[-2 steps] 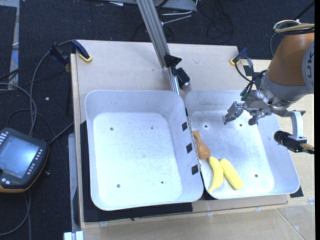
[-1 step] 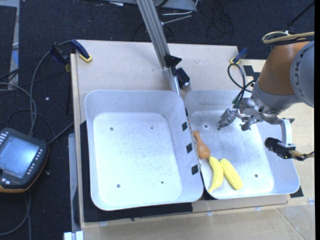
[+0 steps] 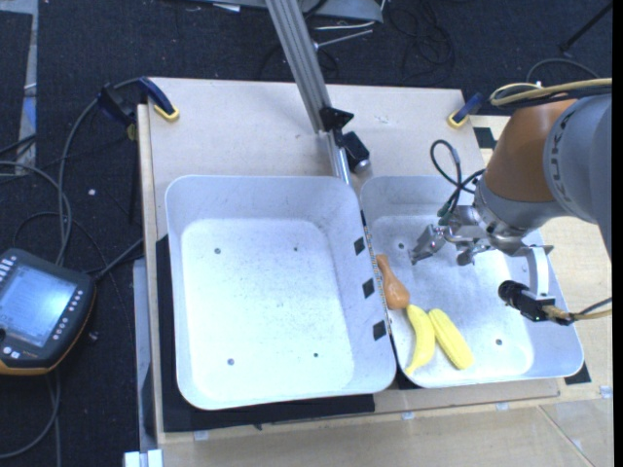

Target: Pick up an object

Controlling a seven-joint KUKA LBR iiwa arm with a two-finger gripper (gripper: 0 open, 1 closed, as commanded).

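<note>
In the right bin lie a yellow banana, a yellow corn cob beside it, and an orange pear-shaped piece against the bin's left wall. My gripper hangs over the bin's upper middle, up and right of the orange piece, with its fingers spread apart and nothing between them. The three objects lie below and left of it, untouched.
The left bin sits beside the right one, and black clips mark the shared wall. A metal pole rises from behind the bins. A black cable loops above the wrist. A teach pendant lies off the bench to the left.
</note>
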